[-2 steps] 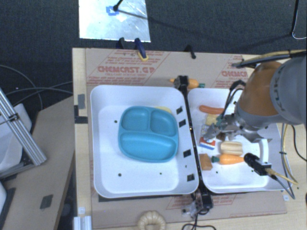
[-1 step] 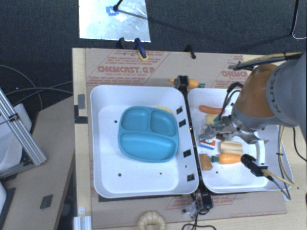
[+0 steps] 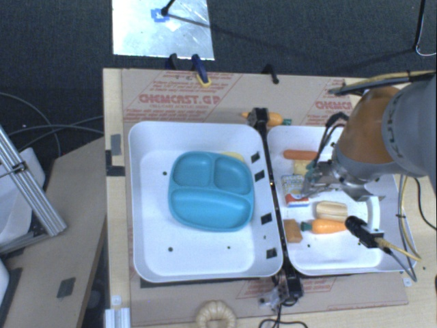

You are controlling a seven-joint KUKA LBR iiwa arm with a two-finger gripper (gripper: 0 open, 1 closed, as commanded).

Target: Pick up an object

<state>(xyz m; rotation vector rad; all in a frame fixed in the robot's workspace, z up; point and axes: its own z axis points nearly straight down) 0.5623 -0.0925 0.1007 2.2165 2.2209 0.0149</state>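
The gripper [image 3: 311, 181], finger state indeterminable, hovers in the right bin [image 3: 341, 262]; the toy carrot [image 3: 326, 227] lies at 5 o'clock, long axis 3-to-9.

Single arm [image 3: 399, 125] entering from the right edge, bulky grey link uppermost, orange band [image 3: 365, 125] just below it toward the wrist. Wrist section grey, angled down and to the left. End effector [image 3: 311, 182] at the lowest, leftmost end of the arm, pointing down-left, low over the right-hand bin. Dark cable looping from the wrist housing along the upper side of the orange band. End effector tip small and dark against clutter beneath; finger spacing not readable at this resolution. Nothing seen lifted clear. Arm posture bent, forearm foreshortened toward the camera.
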